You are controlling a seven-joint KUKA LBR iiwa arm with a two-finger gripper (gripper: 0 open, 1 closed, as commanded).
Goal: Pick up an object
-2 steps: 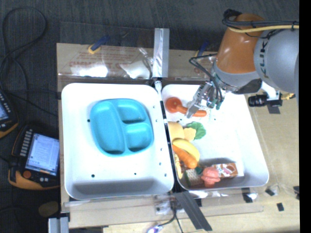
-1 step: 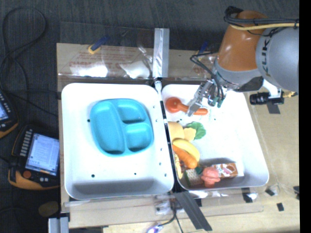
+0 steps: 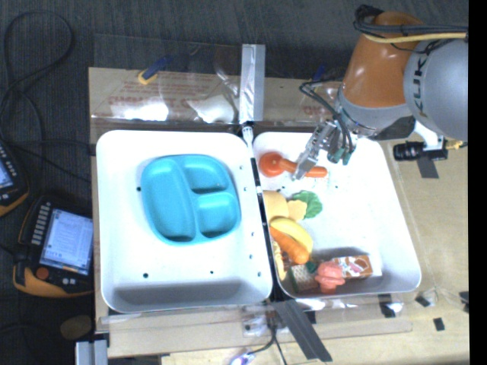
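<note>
My gripper (image 3: 321,160) hangs over the back of the right bin (image 3: 380,204), its fingers spread open. One finger (image 3: 304,163) reaches down to the handle of an orange spoon-shaped toy (image 3: 271,163) lying near the bin's back left corner. Nothing sits between the fingers. Toward the front left of the same bin lie a green leafy toy (image 3: 308,204), a yellow banana (image 3: 295,233), an orange carrot-like piece (image 3: 291,246), a pink toy (image 3: 330,274) and a small printed packet (image 3: 356,265).
The left bin (image 3: 114,234) holds a blue divided plate (image 3: 190,196). A raised divider (image 3: 259,219) separates the bins. The right half of the right bin is bare white floor. Crumpled plastic (image 3: 205,106) lies behind the bins.
</note>
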